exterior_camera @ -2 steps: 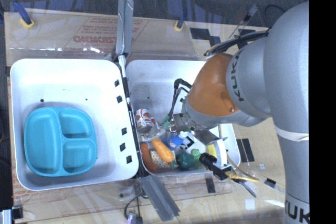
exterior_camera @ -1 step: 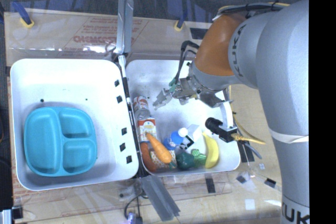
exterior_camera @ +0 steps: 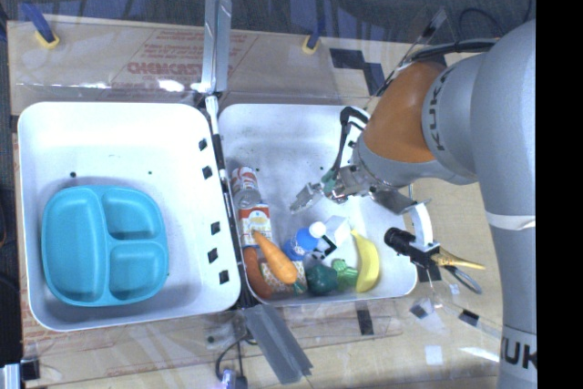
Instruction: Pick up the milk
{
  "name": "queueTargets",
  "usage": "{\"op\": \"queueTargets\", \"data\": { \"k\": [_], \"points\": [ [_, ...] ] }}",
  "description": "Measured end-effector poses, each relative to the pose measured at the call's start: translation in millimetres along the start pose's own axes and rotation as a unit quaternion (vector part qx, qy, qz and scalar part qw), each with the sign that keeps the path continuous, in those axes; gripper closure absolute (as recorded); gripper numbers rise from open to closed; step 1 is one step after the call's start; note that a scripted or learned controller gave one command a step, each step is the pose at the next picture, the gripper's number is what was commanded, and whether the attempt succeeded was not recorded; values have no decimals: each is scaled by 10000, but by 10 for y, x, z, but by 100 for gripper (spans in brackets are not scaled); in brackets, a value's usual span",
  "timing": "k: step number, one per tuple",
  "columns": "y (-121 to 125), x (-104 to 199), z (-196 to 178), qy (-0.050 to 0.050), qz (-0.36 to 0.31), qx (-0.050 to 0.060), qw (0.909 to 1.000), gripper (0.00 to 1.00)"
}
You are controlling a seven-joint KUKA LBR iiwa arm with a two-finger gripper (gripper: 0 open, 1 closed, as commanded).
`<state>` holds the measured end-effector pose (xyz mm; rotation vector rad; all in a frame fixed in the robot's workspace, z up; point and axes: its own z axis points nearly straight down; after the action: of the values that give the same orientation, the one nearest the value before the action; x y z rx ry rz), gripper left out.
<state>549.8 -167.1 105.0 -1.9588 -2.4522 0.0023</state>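
Milk (exterior_camera: 326, 235) — I read it as the small white bottle with a blue cap, lying in the right bin (exterior_camera: 273, 127) near its front edge, in the cluster by the front right corner. Just beside it sit a banana (exterior_camera: 368, 261), a carrot (exterior_camera: 276, 259), something green (exterior_camera: 325, 278), and a labelled bottle (exterior_camera: 252, 212) along the bin's left wall. My tool (exterior_camera: 316, 192) hangs just above and behind the milk, toward the bin's middle — nothing sits between the fingers that I can see, and I cannot tell whether it is parted or closed from this slant. Left bin (exterior_camera: 55, 127) holds a blue divided tray (exterior_camera: 105, 243) at its front left. Progress, my call: approach roughly done, grasp not made, milk not yet lifted. Left to do: drop onto the bottle, close, raise it clear of the neighbours. Clutter is tight, so a miss looks possible.
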Motion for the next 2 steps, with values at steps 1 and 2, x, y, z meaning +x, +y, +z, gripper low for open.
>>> {"op": "queueTargets", "data": {
  "k": [1, 2],
  "points": [
    [-736, -281, 137, 0, -274, -5, 9996, 0],
    [-726, -275, 36, 0, -307, -7, 9995, 100]
  ]
}}
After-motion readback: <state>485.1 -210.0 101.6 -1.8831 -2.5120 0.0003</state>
